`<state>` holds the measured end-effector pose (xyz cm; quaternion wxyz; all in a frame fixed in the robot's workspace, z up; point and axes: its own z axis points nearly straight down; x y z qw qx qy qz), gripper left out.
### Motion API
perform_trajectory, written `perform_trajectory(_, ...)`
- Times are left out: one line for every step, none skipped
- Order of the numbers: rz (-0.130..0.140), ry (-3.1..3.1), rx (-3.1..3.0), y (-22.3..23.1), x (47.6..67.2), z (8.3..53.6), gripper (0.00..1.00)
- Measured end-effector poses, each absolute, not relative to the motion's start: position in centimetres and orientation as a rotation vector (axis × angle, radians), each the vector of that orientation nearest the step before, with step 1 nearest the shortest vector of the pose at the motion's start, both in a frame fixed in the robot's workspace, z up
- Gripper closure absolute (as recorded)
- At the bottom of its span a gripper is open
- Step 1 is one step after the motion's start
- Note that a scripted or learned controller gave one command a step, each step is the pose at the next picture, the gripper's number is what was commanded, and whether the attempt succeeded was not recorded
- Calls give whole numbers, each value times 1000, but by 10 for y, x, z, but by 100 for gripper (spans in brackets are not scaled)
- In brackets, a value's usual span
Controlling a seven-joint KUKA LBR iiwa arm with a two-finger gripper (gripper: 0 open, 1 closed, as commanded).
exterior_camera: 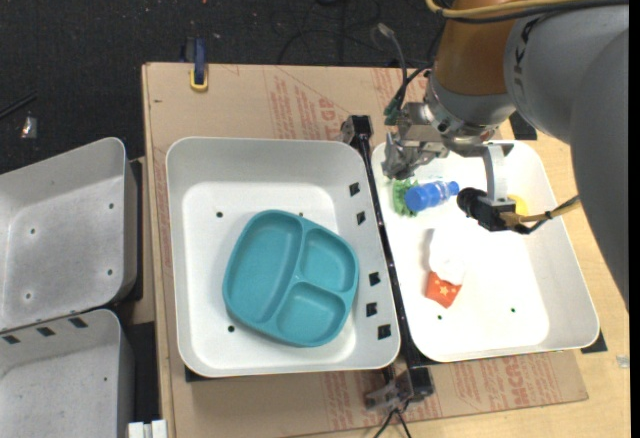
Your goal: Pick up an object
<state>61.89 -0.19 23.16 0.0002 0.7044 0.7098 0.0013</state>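
While beside bottle (432, 195), red carton (443, 289)

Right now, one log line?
hand: above right white bin, far-left corner | nearest: blue plastic bottle | left bin: teal divided plate

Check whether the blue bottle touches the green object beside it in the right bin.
Touching. The camera view shows the blue bottle lying against the green object, with no bin floor between them.

A flat brown cardboard sheet (270, 91) covers the bench; dark speckled floor (90, 6) lies beyond, cables trailing far.
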Motion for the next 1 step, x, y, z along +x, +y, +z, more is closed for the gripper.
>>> perform_trajectory(4, 2231, 2212, 59, 621, 236, 100)
